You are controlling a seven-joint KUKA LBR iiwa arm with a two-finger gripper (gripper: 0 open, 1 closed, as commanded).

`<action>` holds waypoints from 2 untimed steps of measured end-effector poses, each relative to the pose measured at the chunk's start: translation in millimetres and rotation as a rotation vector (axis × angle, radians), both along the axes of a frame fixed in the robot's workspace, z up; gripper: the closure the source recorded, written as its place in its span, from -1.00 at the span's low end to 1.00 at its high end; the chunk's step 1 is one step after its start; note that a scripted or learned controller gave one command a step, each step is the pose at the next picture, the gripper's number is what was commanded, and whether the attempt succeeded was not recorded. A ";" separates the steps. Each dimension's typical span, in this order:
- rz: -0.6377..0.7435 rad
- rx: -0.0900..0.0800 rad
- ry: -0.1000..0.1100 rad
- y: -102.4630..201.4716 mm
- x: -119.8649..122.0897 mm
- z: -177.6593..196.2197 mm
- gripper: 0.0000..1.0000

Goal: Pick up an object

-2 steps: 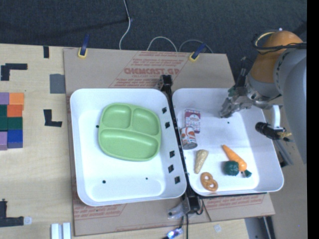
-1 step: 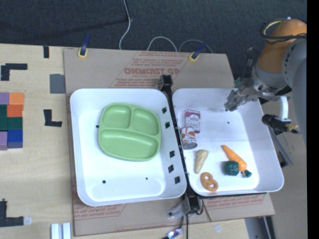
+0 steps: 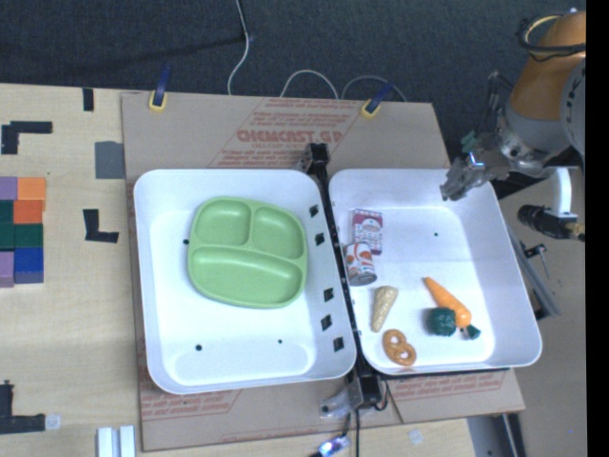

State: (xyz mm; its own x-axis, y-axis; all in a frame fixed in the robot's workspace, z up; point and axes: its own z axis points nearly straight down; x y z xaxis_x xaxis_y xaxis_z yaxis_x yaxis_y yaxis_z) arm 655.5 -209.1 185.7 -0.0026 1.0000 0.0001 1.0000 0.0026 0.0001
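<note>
The right bin (image 3: 476,236) holds several small items. A red and white can (image 3: 364,246) lies near its left wall. Below it lies a pale cone (image 3: 383,307), and a brown pretzel (image 3: 400,348) sits near the front. An orange carrot (image 3: 446,300) rests beside a dark green piece (image 3: 441,322). My gripper (image 3: 459,181) hangs over the far right corner of this bin, well away from all the items, with nothing seen in it.
The left bin (image 3: 162,255) carries a green divided plate (image 3: 249,252). Both bins rest on a cardboard sheet (image 3: 285,127) held by clips. Coloured blocks (image 3: 21,231) lie on the bench at far left. A cable (image 3: 243,27) runs across the back.
</note>
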 end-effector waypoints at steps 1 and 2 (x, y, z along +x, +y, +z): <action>0.000 0.001 0.002 0.6 0.9 28.7 1.00; 0.003 0.002 0.005 50.3 -16.8 37.3 1.00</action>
